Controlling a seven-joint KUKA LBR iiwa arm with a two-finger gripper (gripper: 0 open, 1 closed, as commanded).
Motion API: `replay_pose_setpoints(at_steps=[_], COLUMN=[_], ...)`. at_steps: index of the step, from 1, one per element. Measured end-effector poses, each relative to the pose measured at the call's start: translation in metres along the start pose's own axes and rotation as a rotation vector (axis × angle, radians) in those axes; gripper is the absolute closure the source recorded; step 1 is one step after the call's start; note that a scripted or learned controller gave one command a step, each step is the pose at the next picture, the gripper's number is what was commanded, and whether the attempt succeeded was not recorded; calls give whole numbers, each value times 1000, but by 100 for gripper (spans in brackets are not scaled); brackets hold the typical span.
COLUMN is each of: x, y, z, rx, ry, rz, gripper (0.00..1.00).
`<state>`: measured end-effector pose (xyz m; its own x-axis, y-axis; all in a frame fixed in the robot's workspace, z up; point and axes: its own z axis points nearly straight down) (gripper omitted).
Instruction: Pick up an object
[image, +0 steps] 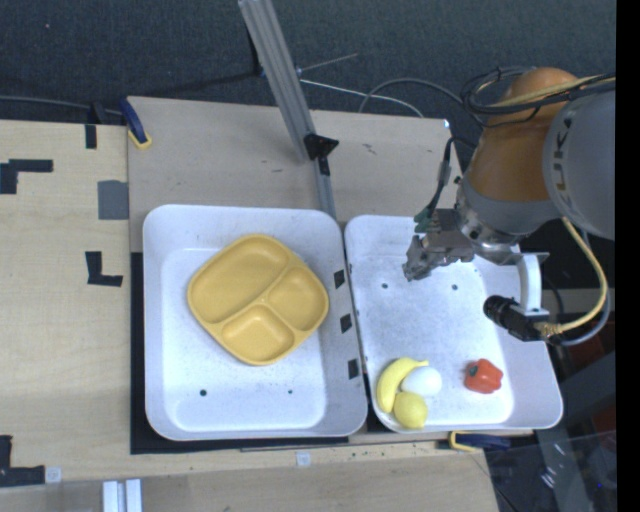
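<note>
My gripper (418, 264) hangs over the upper part of the right bin (450, 310), well above the objects at its front. A banana (393, 377), a white egg-like ball (423, 381) and a lemon (409, 408) cluster in the right bin's front left corner. A red pepper (483, 375) lies to their right. Nothing shows between the fingers.
A yellow divided plate (258, 298) lies in the left bin (170, 330). A metal pole (290, 90) slants across the bench behind the bins. A black fitting with a yellow cable (515, 318) hangs at the right bin's right wall.
</note>
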<state>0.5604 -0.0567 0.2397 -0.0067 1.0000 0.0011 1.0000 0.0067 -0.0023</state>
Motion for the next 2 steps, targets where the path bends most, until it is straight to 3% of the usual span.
replay_pose_setpoints(at_steps=[2], x=[113], y=[33], z=[16], rx=[0], ry=[0], rz=[0], gripper=[100])
